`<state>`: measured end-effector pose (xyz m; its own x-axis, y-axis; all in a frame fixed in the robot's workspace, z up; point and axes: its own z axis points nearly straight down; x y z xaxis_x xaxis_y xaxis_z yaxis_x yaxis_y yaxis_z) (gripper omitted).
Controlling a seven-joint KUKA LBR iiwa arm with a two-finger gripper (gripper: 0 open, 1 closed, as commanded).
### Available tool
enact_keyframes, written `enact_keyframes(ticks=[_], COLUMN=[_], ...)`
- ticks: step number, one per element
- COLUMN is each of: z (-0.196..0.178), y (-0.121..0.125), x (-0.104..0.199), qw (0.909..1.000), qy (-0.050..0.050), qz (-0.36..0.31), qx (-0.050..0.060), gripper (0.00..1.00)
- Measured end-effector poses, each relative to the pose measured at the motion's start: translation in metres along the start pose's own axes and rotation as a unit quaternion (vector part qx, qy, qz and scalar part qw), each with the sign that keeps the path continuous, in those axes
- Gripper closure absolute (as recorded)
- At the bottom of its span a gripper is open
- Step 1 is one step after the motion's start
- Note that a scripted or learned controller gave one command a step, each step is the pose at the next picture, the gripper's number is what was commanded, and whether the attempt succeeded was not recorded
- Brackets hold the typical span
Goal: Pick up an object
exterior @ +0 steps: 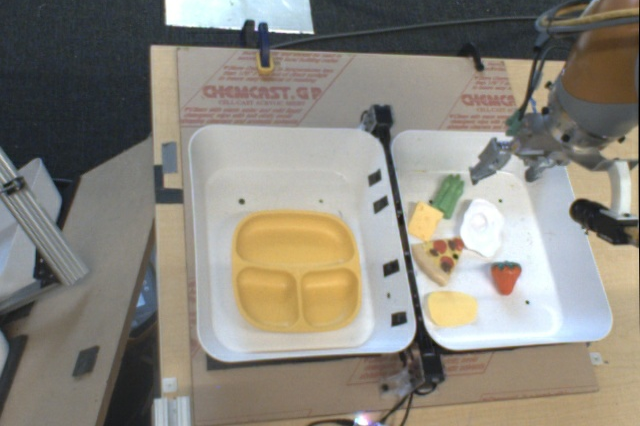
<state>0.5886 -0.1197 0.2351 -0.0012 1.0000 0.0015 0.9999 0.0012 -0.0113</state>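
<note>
The end effector (510,159) hangs over the far side of the right bin (575,244), its two fingers spread apart with nothing between them. One fingertip (483,166) points toward the green piece (448,193), the other sits just beyond it toward the arm.

Taking the white fried-egg piece (483,226) as landmark: the green piece lies just beyond it on the divider side, the yellow cheese square (425,220) is beside it toward the divider, the pizza slice (441,257) touches or nearly touches its near edge, the strawberry (506,276) sits nearer the camera, and the pale yellow oval (452,308) lies nearest of all. The yellow divided tray (296,270) rests alone in the left bin (215,214), well apart from the egg.

Any of these would serve the task. The green piece looks the natural target, being closest to the open fingers. To do the step well, I would centre the fingers across its narrow width, so they straddle it rather than land on top, and keep clear of the cheese square next to it. The descent should go low enough to catch such a flat item; closing too high would likely grasp nothing. The strawberry, standing apart and taller, seems an easier alternative.
</note>
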Motion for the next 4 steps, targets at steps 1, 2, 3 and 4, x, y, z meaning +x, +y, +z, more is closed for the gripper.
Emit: enact_keyframes(ticks=[1, 2, 3, 4], z=[-0.007, 0.045, 0.089, 0.132], y=[0.002, -0.005, -0.004, -0.003], x=[0.000, 0.007, 0.000, 0.007], qw=[1.0000, 1.0000, 1.0000, 1.0000], qy=[-0.001, -0.001, -0.001, -0.001], qz=[-0.001, 0.000, 0.000, 0.000], qx=[-0.006, -0.005, -0.005, -0.006], gripper=[0.00, 0.00, 0.00, 0.00])
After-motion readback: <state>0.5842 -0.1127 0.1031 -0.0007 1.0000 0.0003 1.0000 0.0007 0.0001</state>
